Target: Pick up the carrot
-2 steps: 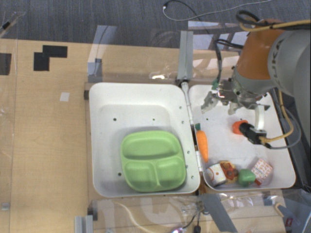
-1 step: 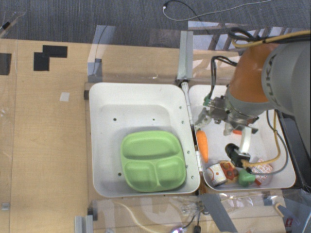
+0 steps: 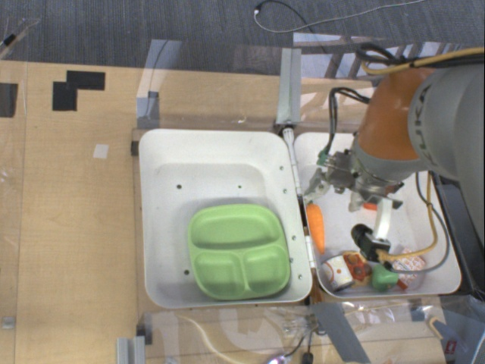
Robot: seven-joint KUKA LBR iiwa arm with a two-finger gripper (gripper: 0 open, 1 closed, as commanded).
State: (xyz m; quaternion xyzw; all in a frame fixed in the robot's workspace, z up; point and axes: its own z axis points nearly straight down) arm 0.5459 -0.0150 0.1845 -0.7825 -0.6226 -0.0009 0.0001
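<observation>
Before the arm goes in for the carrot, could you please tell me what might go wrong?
1. The carrot lies along the left wall of the right bin, so a finger may strike the wall instead of sliding beside it.
2. The can and other small items sit just past the carrot's near end and could be nudged or caught.
3. The tool hangs right of the carrot, so a straight descent would likely miss.
</observation>
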